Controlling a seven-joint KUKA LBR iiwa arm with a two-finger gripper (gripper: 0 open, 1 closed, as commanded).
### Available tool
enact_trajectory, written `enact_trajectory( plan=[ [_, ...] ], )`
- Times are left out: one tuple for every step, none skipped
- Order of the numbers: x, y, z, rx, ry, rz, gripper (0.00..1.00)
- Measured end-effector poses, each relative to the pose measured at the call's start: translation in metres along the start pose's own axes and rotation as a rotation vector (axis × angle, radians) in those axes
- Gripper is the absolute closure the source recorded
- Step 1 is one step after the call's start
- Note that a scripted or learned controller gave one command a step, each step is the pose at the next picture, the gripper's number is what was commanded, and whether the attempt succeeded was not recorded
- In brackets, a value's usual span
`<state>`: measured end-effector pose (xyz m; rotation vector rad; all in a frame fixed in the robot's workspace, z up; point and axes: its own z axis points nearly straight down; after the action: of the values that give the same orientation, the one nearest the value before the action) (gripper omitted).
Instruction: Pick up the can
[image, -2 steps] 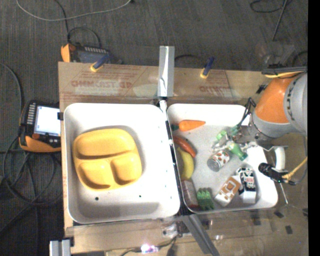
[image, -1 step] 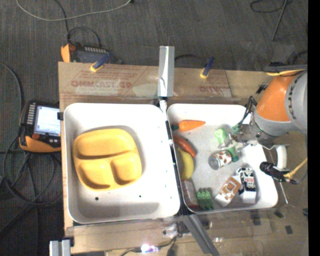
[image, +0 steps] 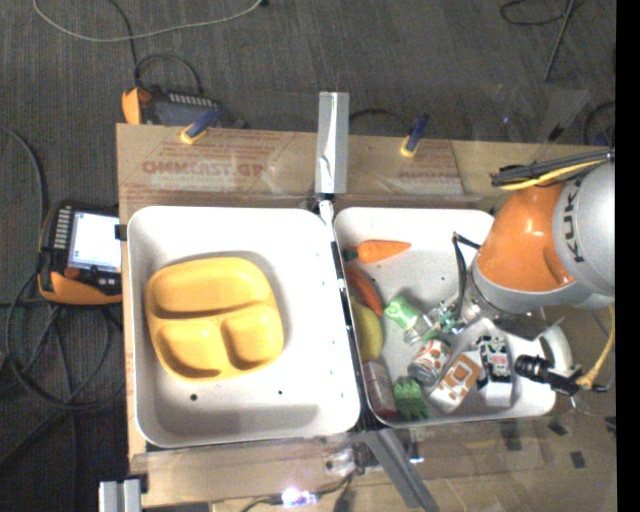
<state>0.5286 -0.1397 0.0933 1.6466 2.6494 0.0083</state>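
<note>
can (image: 431, 359) lower right of frame, right bin | light, stiff, slick; grip across sides | hand (image: 462, 322) above it, state can't tell

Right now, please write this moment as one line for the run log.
task: pick up can | can: lying in right bin among clutter | gripper: over right bin, just above can | yellow tray: in left bin
</note>
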Motion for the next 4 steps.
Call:
enact_trajectory(
  plan=[
    [-0.024,0.022,0.001,0.004,0.007,-0.235,1.00],
    [-0.021,0.022,0.004,0.005,0.010,-0.237,0.00],
    [0.029,-0.030,0.002,0.002,0.004,-0.318,0.00],
    [0.028,-0.027,-0.009,-0.005,0.000,-0.317,1.00]
  ],
)
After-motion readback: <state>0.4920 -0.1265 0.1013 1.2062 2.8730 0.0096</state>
